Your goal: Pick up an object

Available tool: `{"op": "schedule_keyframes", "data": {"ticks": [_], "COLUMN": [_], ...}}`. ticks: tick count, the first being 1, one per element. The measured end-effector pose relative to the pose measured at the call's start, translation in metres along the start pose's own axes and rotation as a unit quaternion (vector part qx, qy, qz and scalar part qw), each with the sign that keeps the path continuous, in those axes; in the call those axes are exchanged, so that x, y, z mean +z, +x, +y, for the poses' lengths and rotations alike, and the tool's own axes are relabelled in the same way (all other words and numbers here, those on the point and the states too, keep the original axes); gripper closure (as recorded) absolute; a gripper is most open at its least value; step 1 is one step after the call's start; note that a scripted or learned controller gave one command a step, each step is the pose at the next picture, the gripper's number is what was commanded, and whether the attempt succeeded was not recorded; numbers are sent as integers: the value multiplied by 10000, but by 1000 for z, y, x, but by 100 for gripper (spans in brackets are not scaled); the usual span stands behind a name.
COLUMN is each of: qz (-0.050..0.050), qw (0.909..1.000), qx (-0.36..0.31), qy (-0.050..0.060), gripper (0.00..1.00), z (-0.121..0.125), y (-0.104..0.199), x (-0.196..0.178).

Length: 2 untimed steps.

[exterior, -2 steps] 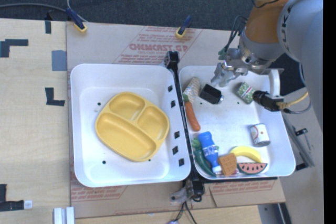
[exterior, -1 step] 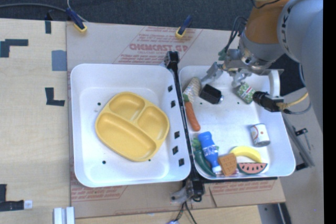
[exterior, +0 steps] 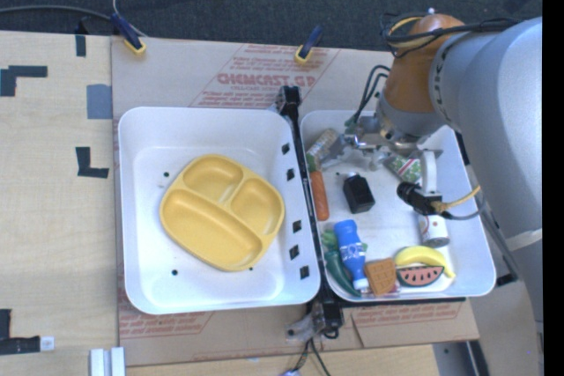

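Your gripper (exterior: 368, 145) is down in the right bin (exterior: 392, 224), at the end toward the top of the view. The grey arm (exterior: 493, 101) and its orange band (exterior: 414, 88) slant in over it from the right. You cannot tell whether the gripper is apart or together, because its metal parts blur into one cluster under the wrist.

The things you might pick up are all in this bin:

- A silvery packet (exterior: 322, 145) lies just left of the gripper, by the bin's left wall.
- A black block (exterior: 359, 192) lies just below the gripper, on the bin floor. Whether they touch is unclear.
- A green-and-white wrapper (exterior: 405, 165) shows at the gripper's right, partly under the arm.
- An orange stick (exterior: 319, 194) lies lengthwise along the left wall, beside the block.
- A white cylinder (exterior: 434, 229) lies near the right wall.

At the near end the things crowd together. A blue bottle (exterior: 350, 246) lies on something green (exterior: 334, 258), and a brown cracker (exterior: 381, 276) lies just beside the bottle's lower end. Next to the cracker is a watermelon slice (exterior: 423, 276), with a banana (exterior: 421, 256) curved along its top, touching it.

The left bin (exterior: 150, 154) holds a yellow divided plate (exterior: 222, 211) lying flat near its middle, well apart from the gripper.
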<state>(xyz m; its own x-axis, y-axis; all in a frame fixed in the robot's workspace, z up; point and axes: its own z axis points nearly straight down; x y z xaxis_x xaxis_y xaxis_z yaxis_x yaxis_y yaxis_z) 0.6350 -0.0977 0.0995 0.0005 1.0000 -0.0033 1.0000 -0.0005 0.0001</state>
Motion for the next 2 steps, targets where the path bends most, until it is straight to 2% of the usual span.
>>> {"op": "schedule_keyframes", "data": {"ticks": [1,2], "qz": [15,11], "qw": [10000,10000], "qx": [4,-1], "qy": [8,-11], "gripper": [0,100], "z": [-90,-89], "y": [-16,-16], "x": [14,4]}}
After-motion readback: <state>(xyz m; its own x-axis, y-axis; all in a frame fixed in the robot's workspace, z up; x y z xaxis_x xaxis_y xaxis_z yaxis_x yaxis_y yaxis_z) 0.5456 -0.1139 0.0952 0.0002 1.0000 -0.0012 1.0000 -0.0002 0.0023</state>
